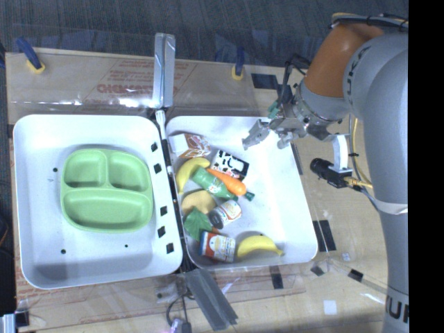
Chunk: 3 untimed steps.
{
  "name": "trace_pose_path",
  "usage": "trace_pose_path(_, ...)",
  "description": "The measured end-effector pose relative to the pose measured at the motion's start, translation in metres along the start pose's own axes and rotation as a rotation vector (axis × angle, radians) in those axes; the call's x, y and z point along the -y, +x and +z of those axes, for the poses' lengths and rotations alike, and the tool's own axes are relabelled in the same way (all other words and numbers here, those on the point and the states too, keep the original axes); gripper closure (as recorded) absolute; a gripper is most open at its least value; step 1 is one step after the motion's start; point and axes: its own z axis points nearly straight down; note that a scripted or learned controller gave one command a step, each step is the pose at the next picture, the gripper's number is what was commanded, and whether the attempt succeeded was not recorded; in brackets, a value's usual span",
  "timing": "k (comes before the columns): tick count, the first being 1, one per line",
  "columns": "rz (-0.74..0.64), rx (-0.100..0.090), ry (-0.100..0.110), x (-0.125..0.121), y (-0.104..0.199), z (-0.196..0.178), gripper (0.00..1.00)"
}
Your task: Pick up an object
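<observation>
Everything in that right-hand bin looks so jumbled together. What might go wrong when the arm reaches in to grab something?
The items lie heaped against the right bin's left side, so the end effector, now over the bin's bare top right, may catch two things or nudge neighbours. The carrot lies across the green bottle, so lifting one likely drags the other. The banana touches the can near the front wall, leaving little room.
</observation>
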Motion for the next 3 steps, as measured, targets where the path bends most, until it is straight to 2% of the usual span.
trace_pose_path(1,-0.048,0.005,-0.023,0.005,0.021,0.083,0.0)
trace_pose_path(2,-0.334,0.006,-0.025,-0.026,0.004,0.09,0.0)
trace_pose_path(3,-0.151,0.002,-0.016,0.019,0.026,0.099,0.0)
